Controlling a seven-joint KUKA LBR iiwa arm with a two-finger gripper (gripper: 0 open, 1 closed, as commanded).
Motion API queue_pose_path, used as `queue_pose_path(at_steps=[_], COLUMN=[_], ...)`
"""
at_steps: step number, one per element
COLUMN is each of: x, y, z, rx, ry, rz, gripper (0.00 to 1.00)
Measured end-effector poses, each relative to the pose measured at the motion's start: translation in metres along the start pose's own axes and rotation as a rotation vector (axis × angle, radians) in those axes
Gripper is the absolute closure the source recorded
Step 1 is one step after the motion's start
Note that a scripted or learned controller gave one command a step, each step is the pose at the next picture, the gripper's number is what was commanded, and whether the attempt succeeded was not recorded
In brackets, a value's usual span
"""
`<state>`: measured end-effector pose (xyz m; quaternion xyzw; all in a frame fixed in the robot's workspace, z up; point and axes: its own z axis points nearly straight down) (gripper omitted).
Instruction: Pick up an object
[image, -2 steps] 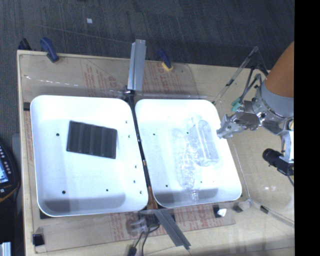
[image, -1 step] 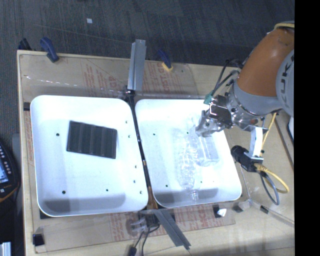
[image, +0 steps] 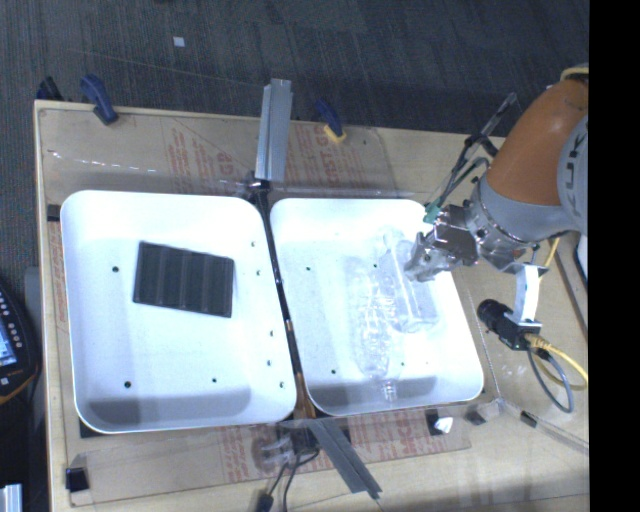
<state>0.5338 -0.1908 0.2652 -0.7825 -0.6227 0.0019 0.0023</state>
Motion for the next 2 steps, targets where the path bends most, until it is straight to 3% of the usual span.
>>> queue_pose_path(at_steps=[1, 2], x=[0.0, -0.007], y=[0.0, -0.004], z=[0.0, -0.01], rx=[0.0, -0.005], ry=[0.0, -0.002], rz=[0.0, 0.019], gripper=[0.0, 0.0])
